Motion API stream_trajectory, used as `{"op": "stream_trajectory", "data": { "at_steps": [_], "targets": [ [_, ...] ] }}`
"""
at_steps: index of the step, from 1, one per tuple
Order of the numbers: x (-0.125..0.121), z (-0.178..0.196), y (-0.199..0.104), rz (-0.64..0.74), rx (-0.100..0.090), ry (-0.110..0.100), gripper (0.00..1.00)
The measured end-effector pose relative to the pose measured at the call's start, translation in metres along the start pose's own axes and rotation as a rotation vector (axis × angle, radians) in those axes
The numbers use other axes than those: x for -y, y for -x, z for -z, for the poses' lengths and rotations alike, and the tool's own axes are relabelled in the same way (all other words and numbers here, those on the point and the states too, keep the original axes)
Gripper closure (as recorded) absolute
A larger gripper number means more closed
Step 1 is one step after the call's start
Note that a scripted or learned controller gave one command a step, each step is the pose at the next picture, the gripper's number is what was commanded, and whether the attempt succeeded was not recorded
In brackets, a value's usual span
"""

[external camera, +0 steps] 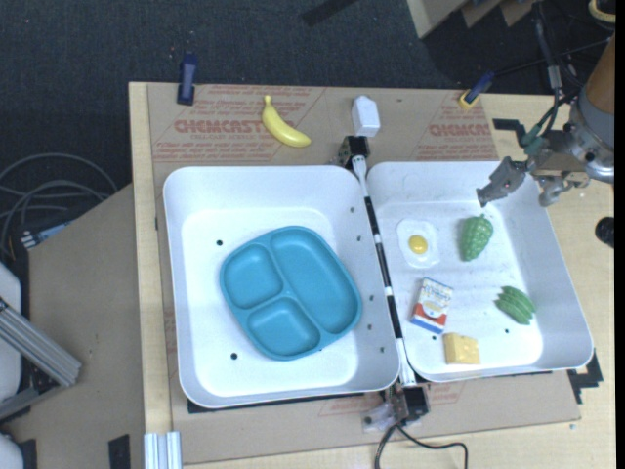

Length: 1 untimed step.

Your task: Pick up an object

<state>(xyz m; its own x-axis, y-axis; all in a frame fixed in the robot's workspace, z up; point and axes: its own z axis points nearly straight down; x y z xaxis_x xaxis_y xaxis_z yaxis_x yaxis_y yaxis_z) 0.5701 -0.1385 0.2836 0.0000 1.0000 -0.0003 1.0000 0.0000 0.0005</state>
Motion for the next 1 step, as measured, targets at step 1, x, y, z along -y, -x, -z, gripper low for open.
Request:
{"op": "stream_trajectory", "data": {
  "at_steps": [1],
  "targets": [
    [-0.0169,-0.1098,0.0060,0.000,-0.001,-0.003,0.00]
  ]
}}
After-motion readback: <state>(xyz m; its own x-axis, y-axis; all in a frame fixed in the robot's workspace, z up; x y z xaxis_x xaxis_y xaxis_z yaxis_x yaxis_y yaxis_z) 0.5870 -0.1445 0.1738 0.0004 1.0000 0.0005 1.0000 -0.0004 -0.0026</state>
